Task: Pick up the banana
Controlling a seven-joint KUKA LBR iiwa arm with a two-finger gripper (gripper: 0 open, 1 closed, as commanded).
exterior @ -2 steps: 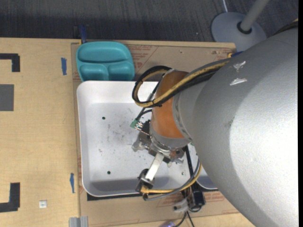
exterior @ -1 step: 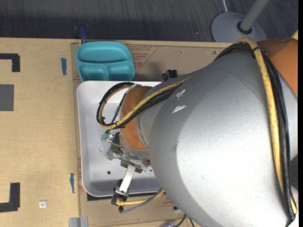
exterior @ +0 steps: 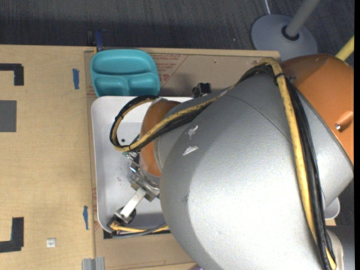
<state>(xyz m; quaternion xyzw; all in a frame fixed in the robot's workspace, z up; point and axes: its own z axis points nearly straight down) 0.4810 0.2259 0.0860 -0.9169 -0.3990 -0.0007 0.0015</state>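
Banana hidden, I judge, beneath the grey arm over the white bin (gripper low inside, open or closed I cannot tell); reaching step, next needing a sure closure on the fruit.

A white bin is sitting on the brown cardboard bench. A blue-green plastic tray is lying at the far edge of the bin, touching its rim. A small black thing is resting just right of the tray; it is too small to tell what it is. Bits of blue tape and black corner marks are sticking to the bench on the left. A grey round stand is standing on the dark carpet, far and to the right.
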